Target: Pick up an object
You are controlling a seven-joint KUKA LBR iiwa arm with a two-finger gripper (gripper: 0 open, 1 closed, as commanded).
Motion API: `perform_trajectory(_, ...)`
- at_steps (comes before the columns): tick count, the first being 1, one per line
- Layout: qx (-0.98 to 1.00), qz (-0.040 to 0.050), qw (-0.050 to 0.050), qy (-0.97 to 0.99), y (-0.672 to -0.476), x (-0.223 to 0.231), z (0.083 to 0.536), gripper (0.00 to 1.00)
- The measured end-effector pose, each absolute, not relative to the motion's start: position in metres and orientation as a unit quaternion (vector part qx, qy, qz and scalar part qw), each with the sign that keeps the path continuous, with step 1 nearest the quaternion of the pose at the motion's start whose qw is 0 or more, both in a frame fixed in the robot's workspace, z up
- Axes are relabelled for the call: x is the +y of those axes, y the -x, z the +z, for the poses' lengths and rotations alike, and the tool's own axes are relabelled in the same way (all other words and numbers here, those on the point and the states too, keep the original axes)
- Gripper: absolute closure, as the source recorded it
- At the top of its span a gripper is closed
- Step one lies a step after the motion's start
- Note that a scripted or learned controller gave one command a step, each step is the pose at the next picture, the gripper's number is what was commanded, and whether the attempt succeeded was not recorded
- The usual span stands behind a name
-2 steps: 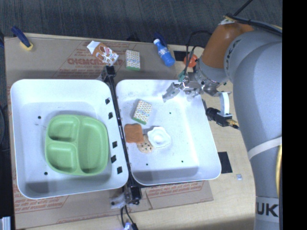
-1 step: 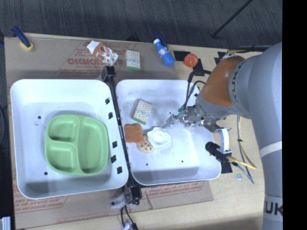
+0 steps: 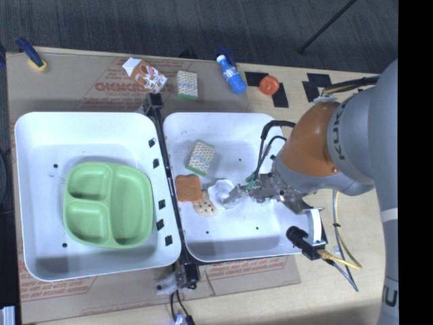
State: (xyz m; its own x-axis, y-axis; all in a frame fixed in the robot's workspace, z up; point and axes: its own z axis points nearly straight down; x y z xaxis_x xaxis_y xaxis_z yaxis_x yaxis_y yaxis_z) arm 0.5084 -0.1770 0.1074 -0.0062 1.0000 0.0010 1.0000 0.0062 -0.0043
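The bench [image 3: 61, 70] is covered with brown printed cardboard, and beyond its far edge the floor [image 3: 169, 9] is dark grey. Two white bins sit side by side on it, joined by a black clip strip. The right bin [image 3: 223, 246] serves as landmark. To its left, the left bin [image 3: 34, 141] holds a green divided plate [image 3: 108, 205].

Inside the right bin, a patterned box [image 3: 201, 157] lies near the middle, an orange block [image 3: 189, 187] toward its left wall, a cookie [image 3: 203, 207] just below the block, and a clear wrapper [image 3: 222, 193] beside the cookie.

The gripper [image 3: 238, 192] reaches in from the bin's right side, its tip at the wrapper; whether its jaws are parted or closed cannot be told.

Behind the bin on the cardboard lie a blue bottle [image 3: 232, 74], an orange cap [image 3: 269, 84], a small carton [image 3: 187, 84] and a snack bag [image 3: 144, 75].
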Motion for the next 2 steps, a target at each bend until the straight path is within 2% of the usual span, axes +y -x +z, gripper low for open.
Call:
perform_trajectory(1, -0.71, 0.001, 0.002, 0.704, -0.476, -0.135, 0.102, 0.0)
perform_trajectory(2, -0.71, 0.0, 0.0, 0.705, -0.584, -0.093, 0.093, 0.0)
